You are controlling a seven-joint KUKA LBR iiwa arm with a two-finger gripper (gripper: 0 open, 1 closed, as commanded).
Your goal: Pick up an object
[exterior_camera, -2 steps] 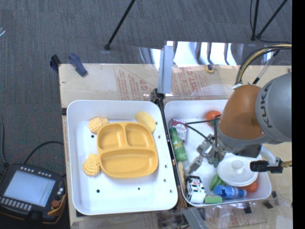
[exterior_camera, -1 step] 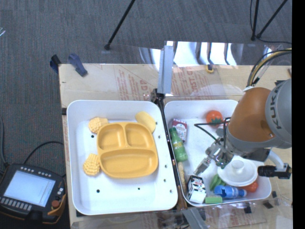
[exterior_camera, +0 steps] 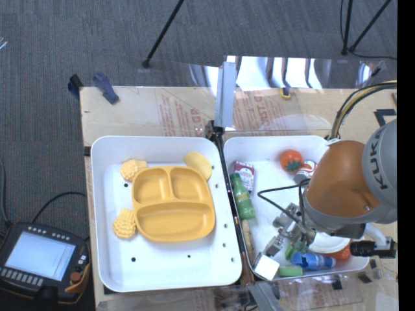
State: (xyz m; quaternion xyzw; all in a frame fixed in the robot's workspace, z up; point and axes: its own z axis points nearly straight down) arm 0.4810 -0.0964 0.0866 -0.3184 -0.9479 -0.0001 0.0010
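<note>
Camera view shows the gripper [exterior_camera: 280, 238] low in the right bin [exterior_camera: 272, 149]; whether its fingers are apart or together, I cannot tell. Just beside it lie a white block [exterior_camera: 266, 267], a blue bottle [exterior_camera: 311, 260] and a green bottle [exterior_camera: 243, 197]. A yellow divided plate [exterior_camera: 174, 203] sits in the left bin [exterior_camera: 107, 238].

"KU" — white letters on the grey arm [exterior_camera: 388, 167], rest cut off

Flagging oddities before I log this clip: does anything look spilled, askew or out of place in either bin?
Nothing looks spilled or damaged. The yellow three-compartment plastic plate lies flat in the left white bin, though turned slightly askew to its walls. In the right white bin, the toys are heaped in the near corner beside the end effector.
</note>
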